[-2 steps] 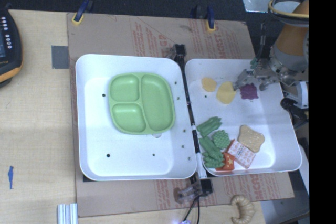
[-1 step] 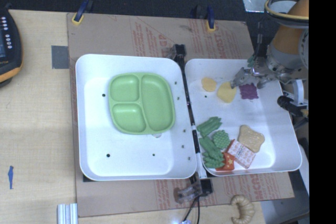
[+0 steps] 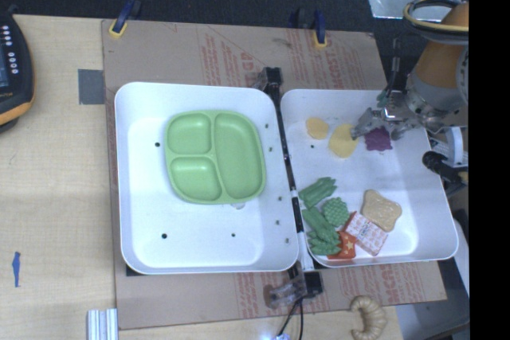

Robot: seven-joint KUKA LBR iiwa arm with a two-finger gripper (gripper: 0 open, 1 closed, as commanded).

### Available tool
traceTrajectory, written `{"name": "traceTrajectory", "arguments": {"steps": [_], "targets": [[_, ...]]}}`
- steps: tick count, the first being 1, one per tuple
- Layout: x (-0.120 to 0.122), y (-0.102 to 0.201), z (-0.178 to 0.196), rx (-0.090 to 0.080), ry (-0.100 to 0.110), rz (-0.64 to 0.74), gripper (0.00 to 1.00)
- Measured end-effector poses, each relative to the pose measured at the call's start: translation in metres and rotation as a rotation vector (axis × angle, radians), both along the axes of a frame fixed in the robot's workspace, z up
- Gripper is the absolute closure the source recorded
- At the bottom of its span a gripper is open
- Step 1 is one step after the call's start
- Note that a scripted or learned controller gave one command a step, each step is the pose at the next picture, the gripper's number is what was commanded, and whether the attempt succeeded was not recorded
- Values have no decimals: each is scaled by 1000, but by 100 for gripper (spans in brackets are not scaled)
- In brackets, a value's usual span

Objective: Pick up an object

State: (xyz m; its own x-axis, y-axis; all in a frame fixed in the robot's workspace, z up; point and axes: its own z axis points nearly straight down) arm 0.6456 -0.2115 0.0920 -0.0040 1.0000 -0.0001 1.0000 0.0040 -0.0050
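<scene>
Gripper [image 3: 381,121] low in right bin [image 3: 430,251], over purple piece [image 3: 378,140] beside yellow discs [image 3: 343,142]; grasp state: cannot tell; risk: crowded neighbours, off-centre descent nudges purple piece aside.
</scene>
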Motion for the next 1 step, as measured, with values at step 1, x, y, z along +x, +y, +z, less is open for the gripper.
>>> {"name": "traceTrajectory", "arguments": {"steps": [1], "targets": [[1,0,11,-1,-1,2,100]]}}
